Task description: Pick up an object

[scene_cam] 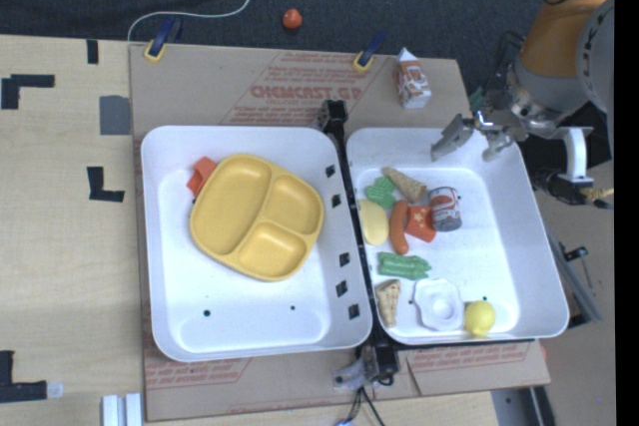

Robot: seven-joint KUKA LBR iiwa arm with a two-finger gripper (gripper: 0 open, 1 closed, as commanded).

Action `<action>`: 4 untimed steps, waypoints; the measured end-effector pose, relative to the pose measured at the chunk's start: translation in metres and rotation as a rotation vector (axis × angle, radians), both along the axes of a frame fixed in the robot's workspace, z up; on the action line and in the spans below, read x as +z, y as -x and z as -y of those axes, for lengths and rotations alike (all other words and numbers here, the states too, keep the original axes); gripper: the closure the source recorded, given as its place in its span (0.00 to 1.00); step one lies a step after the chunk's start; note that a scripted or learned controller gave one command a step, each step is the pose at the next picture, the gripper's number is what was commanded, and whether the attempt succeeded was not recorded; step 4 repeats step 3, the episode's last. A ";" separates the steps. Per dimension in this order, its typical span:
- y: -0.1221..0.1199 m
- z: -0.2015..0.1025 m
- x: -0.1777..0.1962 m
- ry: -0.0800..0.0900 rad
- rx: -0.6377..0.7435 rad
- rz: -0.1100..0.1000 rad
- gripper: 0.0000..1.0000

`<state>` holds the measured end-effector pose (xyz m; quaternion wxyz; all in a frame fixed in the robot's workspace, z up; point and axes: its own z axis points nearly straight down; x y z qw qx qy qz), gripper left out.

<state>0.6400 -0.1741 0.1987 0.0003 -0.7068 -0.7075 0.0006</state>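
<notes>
Gripper [472,137]: above right bin [534,244] upper right rim, jaws spread wide, holding nothing.
Right bin: toy food cluster: cone [405,182], green pieces [380,192], hotdog [399,226], can [443,209], lemon [480,317], white cup [437,302].
Left bin [170,244]: yellow divided tray [257,215] over orange piece [201,175].
Bench: small carton [411,81].

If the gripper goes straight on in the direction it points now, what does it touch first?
The gripper points down and leftward, over the right bin's far corner. It would probably meet bare bin floor first, short of the toy cone, though its height is unclear.
</notes>
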 end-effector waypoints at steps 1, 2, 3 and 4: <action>0.066 -0.032 -0.119 0.000 -0.002 -0.001 0.00; 0.042 -0.044 -0.113 0.002 0.001 0.003 0.00; 0.042 -0.044 -0.103 0.001 0.000 0.003 1.00; 0.042 -0.044 -0.103 0.001 0.000 0.003 1.00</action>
